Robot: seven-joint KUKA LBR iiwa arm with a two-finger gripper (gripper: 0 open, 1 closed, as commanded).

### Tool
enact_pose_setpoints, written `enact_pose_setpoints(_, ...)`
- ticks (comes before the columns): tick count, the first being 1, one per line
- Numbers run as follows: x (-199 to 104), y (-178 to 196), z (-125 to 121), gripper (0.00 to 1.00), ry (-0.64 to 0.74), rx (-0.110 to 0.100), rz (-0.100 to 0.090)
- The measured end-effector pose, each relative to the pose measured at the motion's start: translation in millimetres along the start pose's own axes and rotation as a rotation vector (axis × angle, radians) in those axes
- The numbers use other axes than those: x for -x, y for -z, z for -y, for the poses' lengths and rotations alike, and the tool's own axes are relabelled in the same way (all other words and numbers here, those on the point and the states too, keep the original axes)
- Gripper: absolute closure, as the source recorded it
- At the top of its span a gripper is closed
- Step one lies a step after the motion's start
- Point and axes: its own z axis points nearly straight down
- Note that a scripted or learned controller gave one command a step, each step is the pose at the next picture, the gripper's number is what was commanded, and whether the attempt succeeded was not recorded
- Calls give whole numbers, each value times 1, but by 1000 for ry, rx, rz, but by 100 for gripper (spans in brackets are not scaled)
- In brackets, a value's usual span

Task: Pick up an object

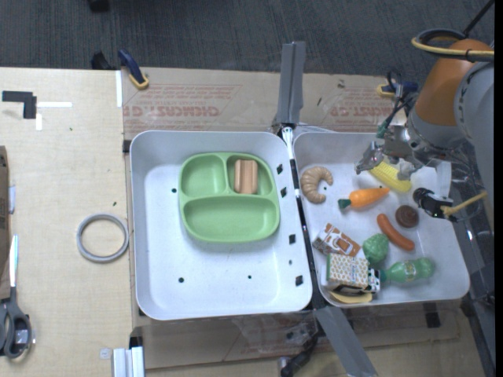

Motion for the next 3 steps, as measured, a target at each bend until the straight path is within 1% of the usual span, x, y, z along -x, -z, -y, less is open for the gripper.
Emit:
enact_pose_setpoints(1,13,-10,-18,0,94,-13,-1)
enact_pose_setpoints(2,13,0,-19,100,98,-12,0)
enact_pose_setpoints(3,-74,92,10,100,43,-16,-2)
